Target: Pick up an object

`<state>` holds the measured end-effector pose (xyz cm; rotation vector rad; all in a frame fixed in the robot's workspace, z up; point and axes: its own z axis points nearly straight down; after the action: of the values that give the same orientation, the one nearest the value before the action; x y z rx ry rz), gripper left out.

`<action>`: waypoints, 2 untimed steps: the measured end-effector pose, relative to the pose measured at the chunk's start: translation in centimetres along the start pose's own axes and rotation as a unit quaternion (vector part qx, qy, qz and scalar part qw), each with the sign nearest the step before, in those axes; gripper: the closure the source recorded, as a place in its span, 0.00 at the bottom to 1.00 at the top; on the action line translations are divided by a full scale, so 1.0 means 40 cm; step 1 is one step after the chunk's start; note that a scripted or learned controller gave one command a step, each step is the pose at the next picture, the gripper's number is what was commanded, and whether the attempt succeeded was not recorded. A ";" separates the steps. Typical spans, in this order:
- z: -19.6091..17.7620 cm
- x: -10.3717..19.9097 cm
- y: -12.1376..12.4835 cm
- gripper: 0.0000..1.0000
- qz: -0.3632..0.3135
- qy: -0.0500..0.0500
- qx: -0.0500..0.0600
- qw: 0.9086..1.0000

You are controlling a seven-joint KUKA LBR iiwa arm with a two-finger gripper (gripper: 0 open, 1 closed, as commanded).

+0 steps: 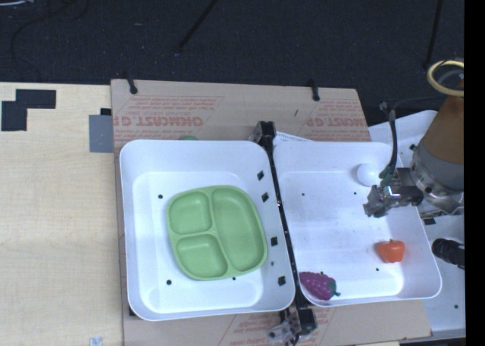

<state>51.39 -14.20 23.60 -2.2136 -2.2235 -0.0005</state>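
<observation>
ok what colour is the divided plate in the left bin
Light green: the divided plate shows best in the camera view.

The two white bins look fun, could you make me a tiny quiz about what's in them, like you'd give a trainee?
1. True or false: the green divided plate lies in the left bin.
2. Which lies at the right bin's near left corner? A) orange toy B) purple grapes C) white ball
3. Fill in: the gripper hangs over the ____ bin.

Key: 1 true; 2 B; 3 right.
</observation>
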 end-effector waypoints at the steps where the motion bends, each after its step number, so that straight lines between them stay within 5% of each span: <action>1: 0.030 0.118 -0.017 1.00 0.001 0.000 0.001 1.000; 2: 0.005 0.244 -0.029 1.00 0.000 0.000 0.001 1.000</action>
<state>50.18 -4.43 23.44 -2.2132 -2.2231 0.0010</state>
